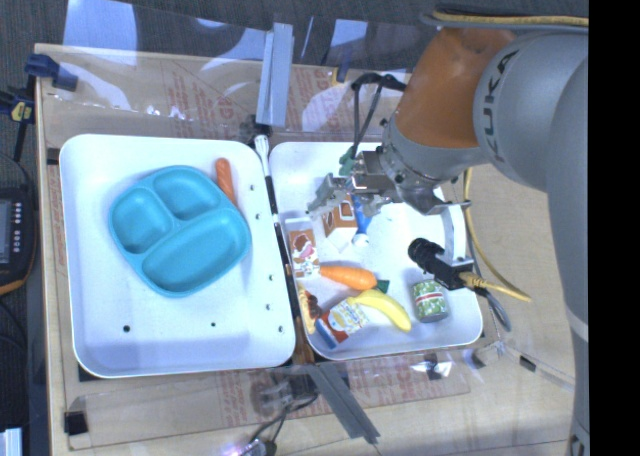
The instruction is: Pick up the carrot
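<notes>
Right bin, camera view:
Carrot: the tapered orange carrot (347,276) lies near the right-hand white bin (300,159)'s front, long axis roughly left-right.
Gripper: the grey two-finger gripper (338,196) hovers behind the carrot, apart.
Fingers: spread, grasping nothing.

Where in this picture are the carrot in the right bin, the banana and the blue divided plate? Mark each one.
carrot (348,275): camera view, middle of its orange body.
banana (385,309): camera view, middle of its yellow curve.
blue divided plate (196,248): camera view, floor of its largest compartment.
</notes>
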Available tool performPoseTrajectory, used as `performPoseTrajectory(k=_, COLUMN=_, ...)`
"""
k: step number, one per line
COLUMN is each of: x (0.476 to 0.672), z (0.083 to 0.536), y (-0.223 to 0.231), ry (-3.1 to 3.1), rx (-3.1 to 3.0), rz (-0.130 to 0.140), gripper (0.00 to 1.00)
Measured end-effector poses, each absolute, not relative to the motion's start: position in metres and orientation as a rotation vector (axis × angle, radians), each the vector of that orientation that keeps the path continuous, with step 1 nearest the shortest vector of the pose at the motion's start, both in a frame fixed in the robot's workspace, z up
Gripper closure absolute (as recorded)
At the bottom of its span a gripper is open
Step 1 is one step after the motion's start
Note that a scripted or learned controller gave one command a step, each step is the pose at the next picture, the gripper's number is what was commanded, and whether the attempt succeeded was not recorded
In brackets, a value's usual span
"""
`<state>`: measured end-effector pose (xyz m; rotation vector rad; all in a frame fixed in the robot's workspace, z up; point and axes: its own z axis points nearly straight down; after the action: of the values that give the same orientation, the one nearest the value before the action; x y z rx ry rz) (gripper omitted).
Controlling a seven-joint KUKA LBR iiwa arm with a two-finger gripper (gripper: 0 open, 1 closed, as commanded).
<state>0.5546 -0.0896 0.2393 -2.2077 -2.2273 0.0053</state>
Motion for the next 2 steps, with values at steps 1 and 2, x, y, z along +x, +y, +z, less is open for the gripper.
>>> performPoseTrajectory(k=1, x=0.523, z=0.185, y=-0.141, ry=-2.23, rx=-2.207, rz=0.005, gripper=0.0)
performPoseTrajectory(k=2, x=0.521, z=0.09, y=-0.172, ry=-2.307, rx=-2.123, rz=0.004, gripper=0.0)
